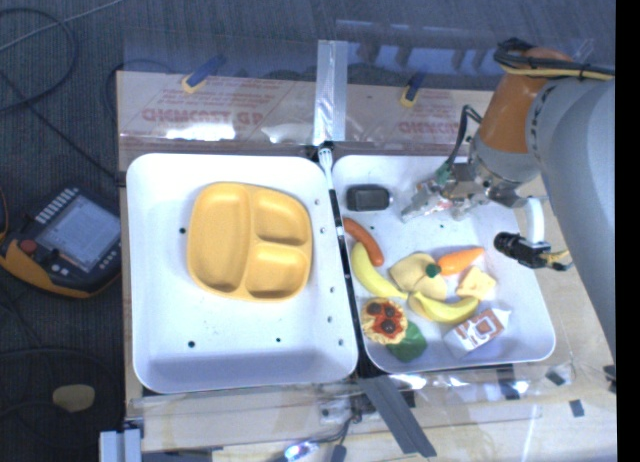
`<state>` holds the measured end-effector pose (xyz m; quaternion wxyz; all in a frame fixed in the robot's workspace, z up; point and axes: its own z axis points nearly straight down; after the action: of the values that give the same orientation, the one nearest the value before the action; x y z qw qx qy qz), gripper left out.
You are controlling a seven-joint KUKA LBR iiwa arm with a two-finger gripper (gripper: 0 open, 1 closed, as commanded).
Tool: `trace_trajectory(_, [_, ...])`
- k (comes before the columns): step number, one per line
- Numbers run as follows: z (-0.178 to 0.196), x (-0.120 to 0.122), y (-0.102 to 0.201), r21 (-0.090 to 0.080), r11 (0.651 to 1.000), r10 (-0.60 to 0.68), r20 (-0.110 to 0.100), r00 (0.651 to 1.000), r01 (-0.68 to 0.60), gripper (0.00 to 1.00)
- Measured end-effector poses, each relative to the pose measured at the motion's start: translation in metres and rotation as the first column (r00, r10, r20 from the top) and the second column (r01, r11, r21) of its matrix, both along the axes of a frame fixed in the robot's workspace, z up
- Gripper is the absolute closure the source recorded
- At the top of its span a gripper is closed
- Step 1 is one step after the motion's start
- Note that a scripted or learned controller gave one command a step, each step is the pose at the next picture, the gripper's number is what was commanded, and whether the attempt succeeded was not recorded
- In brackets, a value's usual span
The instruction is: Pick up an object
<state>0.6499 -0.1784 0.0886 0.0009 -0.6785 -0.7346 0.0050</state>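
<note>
Blur around the gripper (440, 200) keeps us from telling whether it is open or closed, and we see nothing plainly held in it. It sits low over the far part of the right bin (390, 172), at the end of the grey arm (575, 150), which the right edge of the view cuts off. Nearest to it is a small black oval thing (367, 197), lying on the bin floor just to the view's left of the gripper and apart from it; what it is we cannot make out. The other things crowd the near half of the same bin, all nearer the camera than the gripper. A red-orange sausage (362, 238) lies by the bin's left wall, with a banana (366, 272) just beside it. A carrot (462, 258) lies closest below the gripper, touching a pale yellow lumpy fruit (412, 270) that we cannot name. A second banana (447, 308) curves under a pale wedge (480, 282), which it partly covers. Near the front wall lie a small round pizza (385, 320), a green thing (408, 344) half tucked beneath it, and a white and red packet (480, 330) whose print is too small to read. The left bin (160, 280) holds a yellow divided tray (250, 240), well apart from the gripper. Both bins rest on the table (230, 115), whose far strip shines with glare.
</note>
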Motion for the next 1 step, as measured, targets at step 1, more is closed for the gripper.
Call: trace_trajectory(1, [0.0083,-0.0008,0.0025,0.001,1.0,0.005,-0.009,1.0,-0.005,1.0])
